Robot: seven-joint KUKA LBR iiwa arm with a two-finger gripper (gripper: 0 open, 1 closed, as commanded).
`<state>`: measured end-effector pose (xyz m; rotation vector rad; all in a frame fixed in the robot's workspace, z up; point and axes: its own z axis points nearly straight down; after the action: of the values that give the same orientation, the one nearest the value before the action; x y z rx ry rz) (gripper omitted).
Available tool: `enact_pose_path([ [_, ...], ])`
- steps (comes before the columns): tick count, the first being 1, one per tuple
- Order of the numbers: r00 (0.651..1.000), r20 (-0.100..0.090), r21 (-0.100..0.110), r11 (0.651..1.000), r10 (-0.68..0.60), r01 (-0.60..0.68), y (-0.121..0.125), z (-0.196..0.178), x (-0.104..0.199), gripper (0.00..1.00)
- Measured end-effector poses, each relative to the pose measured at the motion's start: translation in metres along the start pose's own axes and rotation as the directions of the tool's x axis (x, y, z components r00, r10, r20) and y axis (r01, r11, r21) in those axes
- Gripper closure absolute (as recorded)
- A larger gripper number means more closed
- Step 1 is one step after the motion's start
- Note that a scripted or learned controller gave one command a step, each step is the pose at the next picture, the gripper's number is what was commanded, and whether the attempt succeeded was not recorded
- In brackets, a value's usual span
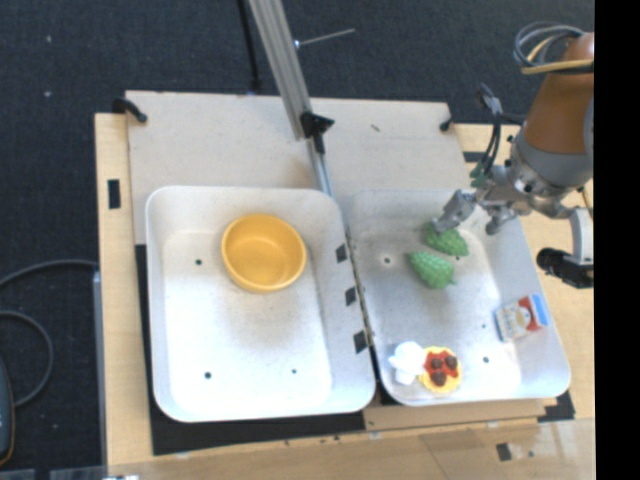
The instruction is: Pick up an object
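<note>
In the right bin (520, 373) lie two green knobbly objects, one (447, 240) near the back and another (432, 268) just in front of it. A small red, white and blue packet (522, 317) rests at the bin's right side. A white piece joined to a red and yellow one (428, 365) sits at the front. A yellow bowl (264, 252) stands in the left bin (180, 368). My gripper (475, 215) hovers over the back of the right bin, just right of and behind the rear green object. It is open, with nothing between its fingers.
A metal pole (285, 58) slants from the top of the view down to the divide between the bins. The grey arm with its orange band (558, 108) comes in from the right. Bare wooden bench (380, 153) lies behind the bins.
</note>
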<state>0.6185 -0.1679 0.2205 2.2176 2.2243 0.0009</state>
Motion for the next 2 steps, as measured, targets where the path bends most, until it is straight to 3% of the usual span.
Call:
enact_pose_path([
  [1, 1.0, 0.001, 0.0, 1.0, -0.001, 0.001, 0.0, 0.0, 0.0, 0.0],
  [2, 1.0, 0.002, 0.004, 1.0, 0.003, -0.003, -0.005, 0.043, 0.002, 0.0],
])
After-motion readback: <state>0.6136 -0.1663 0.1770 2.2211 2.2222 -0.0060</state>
